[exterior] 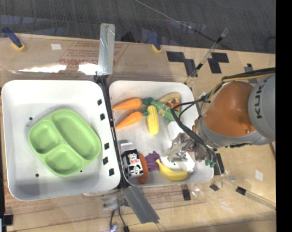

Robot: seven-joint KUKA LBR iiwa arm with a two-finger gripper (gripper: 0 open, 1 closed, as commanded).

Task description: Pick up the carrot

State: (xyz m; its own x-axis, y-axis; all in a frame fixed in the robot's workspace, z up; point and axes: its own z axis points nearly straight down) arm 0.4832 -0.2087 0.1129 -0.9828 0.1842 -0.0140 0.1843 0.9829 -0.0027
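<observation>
2 white bins side by side. Left bin (10, 129) holds a green tray (64, 141) with 3 compartments, nothing in them. Right bin (136, 87) holds the toy food.

2 carrots in the right bin's far-left part: carrot 1 (128, 104), farther back, lying roughly level with its green top to the right; carrot 2 (129, 119), just nearer, tilted, tip toward the divider. They lie close together, maybe just touching at the leafy ends; can't tell for sure. Corn (153, 119) stands upright just right of them. Pizza slice (170, 101) is at the far side, right of the carrot tops. Banana (172, 173) lies at the near edge, with a purple piece (152, 157) and a small carton (131, 161) to its left.

Arm (233, 115) comes in from the right, orange band over the bin's right rim. Gripper (181, 149) is low in the bin's near-right part, just above the banana, well apart from both carrots. Pincer state: cannot tell, hardware and cables clutter it. Nothing visibly held.

Progress: my read is 0 steps done. Both carrots are lying in the bin, untouched. Left to do: move the gripper left and far, past the corn, line up over 1 carrot, descend, close, lift. Corn is close, so a sloppy approach could bump it.
</observation>
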